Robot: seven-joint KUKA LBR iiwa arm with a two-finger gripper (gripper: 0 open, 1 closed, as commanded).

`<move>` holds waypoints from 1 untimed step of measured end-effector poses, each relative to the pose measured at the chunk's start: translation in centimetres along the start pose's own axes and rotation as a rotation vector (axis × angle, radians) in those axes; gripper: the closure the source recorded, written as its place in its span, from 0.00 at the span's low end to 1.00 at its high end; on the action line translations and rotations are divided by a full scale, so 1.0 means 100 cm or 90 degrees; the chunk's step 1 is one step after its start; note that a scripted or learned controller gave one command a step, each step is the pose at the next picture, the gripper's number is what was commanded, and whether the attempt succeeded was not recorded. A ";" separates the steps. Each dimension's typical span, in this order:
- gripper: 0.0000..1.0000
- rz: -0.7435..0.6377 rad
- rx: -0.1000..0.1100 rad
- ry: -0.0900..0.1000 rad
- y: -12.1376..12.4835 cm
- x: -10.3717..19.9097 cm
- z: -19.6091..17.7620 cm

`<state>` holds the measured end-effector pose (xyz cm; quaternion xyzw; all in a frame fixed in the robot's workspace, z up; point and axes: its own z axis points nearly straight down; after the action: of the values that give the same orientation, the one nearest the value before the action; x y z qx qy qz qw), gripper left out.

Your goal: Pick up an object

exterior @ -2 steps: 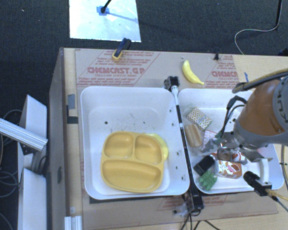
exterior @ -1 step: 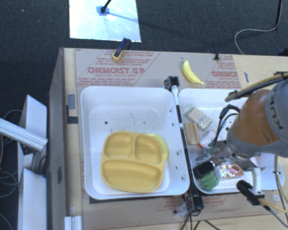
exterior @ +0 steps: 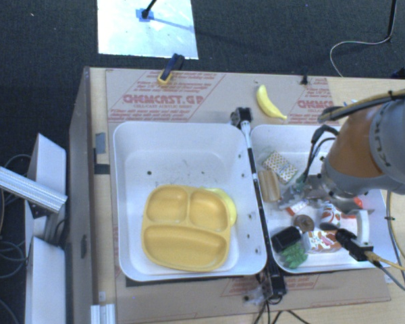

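My gripper (exterior: 299, 196) hangs low over the middle of the right bin (exterior: 304, 137), on the grey arm with its orange band (exterior: 354, 147). Right under and around it lie a crumpled clear wrapper (exterior: 291, 193), a brown wooden block (exterior: 268, 184) and a dotted packet (exterior: 279, 164). In front of it sit a brown round disc (exterior: 304, 222), a black box (exterior: 287, 237), a green object (exterior: 295, 255) and a red-and-white package (exterior: 326, 241). The arm hides the bin's right half.
The left bin (exterior: 182, 140) holds a yellow divided tray (exterior: 185, 229) with a yellow object (exterior: 228, 206) tucked behind it. A banana (exterior: 270, 104) lies on the bench behind the right bin. A black-handled tool (exterior: 243, 119) rests on the divider between the bins.
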<state>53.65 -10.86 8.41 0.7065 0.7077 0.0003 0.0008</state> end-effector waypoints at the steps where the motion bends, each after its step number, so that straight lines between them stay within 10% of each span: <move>1: 1.00 -0.001 -0.001 0.001 0.001 0.000 -0.011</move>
<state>53.72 -10.84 9.48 0.7058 0.7084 0.0011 0.0010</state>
